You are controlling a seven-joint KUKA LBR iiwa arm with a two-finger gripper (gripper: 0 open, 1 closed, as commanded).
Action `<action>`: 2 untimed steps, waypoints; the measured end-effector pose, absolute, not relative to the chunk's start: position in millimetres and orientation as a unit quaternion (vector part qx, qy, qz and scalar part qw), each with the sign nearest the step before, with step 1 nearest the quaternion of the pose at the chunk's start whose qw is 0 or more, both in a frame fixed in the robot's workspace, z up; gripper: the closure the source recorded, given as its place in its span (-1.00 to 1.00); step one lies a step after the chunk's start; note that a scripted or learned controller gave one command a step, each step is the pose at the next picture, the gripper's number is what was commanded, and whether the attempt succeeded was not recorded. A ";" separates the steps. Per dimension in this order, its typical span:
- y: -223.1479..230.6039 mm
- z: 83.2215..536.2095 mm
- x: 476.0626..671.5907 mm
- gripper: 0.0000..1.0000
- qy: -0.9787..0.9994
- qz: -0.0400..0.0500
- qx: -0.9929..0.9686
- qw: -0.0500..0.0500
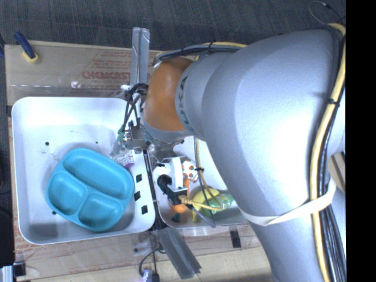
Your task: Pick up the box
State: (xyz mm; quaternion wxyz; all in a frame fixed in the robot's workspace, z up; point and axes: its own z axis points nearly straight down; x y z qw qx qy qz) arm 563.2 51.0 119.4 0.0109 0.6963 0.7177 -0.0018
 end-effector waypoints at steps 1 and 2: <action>-58.4 191.7 534.4 -1.00 0.687 -0.001 0.727 -0.001; -138.5 90.5 525.7 -1.00 0.680 -0.001 0.733 -0.002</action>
